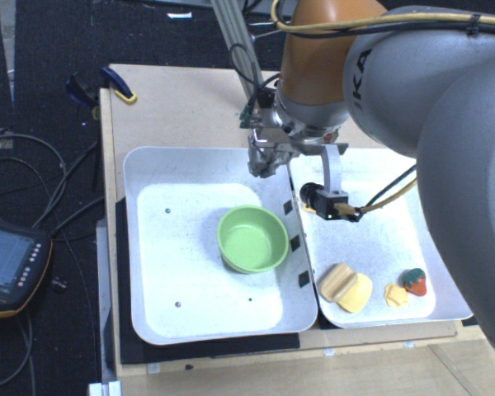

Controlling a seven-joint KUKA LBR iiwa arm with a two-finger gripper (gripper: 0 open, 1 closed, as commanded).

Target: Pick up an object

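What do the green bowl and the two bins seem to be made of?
Bowl: probably plastic, matte, one even green colour with a soft sheen.
Bins: likely thin moulded plastic, white, with rounded corners and faint speckling; I cannot be sure.

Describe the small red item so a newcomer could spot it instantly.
Start at the right bin of the two white bins. Go to its near corner, farthest from the green bowl in the left bin. The red toy with a green top sits there; its neighbours, a small yellow piece and a tan-and-yellow toy, are pale.

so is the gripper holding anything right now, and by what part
Nothing shows in the grey two-finger gripper; it hangs above the left white bin's back edge, apart from the round green plastic bowl.
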